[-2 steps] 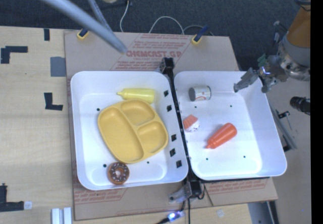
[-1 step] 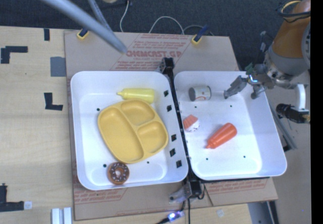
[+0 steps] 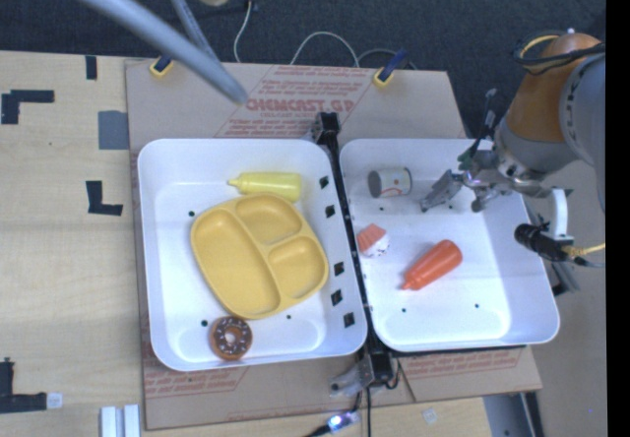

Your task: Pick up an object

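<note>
Donut [image 3: 231,338] lies nearest; hand [image 3: 443,191], whose state I cannot tell, hovers above right bin [image 3: 532,327], must descend onto carrot [image 3: 431,266].

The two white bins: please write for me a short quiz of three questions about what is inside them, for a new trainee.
1. True or false: the donut lies in the same bin as the carrot.
2. Which item lies closest to the gripper? A) yellow divided plate B) small grey cylinder C) yellow bottle
3. Fill in: the orange carrot lies in the ____ bin.

Key
1. False: the donut is in the left bin, the carrot in the right bin.
2. B
3. right
</note>
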{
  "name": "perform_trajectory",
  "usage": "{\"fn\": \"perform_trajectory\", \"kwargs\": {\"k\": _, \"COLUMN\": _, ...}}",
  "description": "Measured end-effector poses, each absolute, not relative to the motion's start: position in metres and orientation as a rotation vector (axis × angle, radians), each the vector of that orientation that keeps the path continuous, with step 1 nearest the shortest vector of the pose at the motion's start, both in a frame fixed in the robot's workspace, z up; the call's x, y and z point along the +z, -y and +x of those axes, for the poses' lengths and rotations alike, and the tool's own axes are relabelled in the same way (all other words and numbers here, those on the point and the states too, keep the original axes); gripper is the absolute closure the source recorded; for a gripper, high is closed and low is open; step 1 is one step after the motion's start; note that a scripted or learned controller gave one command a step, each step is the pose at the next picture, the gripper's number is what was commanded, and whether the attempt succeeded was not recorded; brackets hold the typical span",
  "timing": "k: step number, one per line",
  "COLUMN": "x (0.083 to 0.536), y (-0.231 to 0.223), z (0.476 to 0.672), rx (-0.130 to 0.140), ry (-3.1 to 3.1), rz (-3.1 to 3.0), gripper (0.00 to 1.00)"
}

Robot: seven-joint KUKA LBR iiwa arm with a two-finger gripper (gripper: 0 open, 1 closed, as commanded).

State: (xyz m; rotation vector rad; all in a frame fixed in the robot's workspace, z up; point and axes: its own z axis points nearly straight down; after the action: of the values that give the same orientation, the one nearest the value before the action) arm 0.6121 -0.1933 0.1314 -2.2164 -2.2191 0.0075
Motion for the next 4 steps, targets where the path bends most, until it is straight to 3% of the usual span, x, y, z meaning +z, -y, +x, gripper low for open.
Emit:
{"fn": "perform_trajectory", "kwargs": {"k": 1, "x": 0.082, "y": 0.193, "z": 0.612, "rx": 0.003, "ry": 2.225, "rz": -2.220, "gripper": 0.00}}
{"fn": "perform_trajectory", "kwargs": {"k": 2, "x": 0.097, "y": 0.193, "z": 0.614, "rx": 0.000, "ry": 2.228, "rz": -2.222, "gripper": 1.00}}
{"fn": "perform_trajectory", "kwargs": {"k": 4, "x": 0.212, "y": 0.191, "z": 0.611, "rx": -0.003, "ry": 2.227, "rz": -2.223, "gripper": 1.00}}
